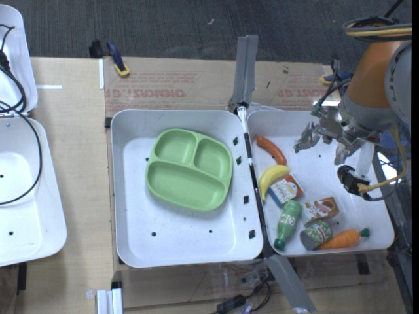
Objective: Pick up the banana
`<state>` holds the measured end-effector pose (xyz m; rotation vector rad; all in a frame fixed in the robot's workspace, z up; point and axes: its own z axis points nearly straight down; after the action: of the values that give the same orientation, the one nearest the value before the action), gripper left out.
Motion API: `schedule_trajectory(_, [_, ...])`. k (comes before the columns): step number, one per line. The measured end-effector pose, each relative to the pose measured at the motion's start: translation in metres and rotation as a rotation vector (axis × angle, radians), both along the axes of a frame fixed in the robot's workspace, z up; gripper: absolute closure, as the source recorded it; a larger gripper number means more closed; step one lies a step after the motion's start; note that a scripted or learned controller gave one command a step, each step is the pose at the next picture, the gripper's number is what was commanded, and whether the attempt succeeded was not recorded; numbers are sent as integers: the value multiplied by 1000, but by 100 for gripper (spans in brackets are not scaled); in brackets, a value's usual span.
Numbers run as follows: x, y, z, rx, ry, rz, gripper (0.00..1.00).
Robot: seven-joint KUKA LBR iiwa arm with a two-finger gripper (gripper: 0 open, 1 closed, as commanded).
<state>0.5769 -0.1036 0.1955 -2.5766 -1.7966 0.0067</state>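
Your gripper (325,140) hangs over the right bin (386,237), near its back wall, and its fingers are spread apart with nothing between them. The banana (272,177) lies on the bin floor by the wall that splits the two bins, well away from the gripper. A red sausage (271,150) sits just behind the banana, and a small box (285,190) touches its front side. That crowding means you likely need to come down on the banana's open middle. The green plate (190,169) rests alone in the left bin (131,241), so it is not in your way.
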Motion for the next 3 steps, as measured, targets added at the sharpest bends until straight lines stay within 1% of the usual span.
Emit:
schedule_trajectory(1, [-25,22,93,0,0,-80,0])
schedule_trajectory(2, [-11,68,-6,1,2,-84,0])
schedule_trajectory(3, [-73,96,-5,1,2,-51,0])
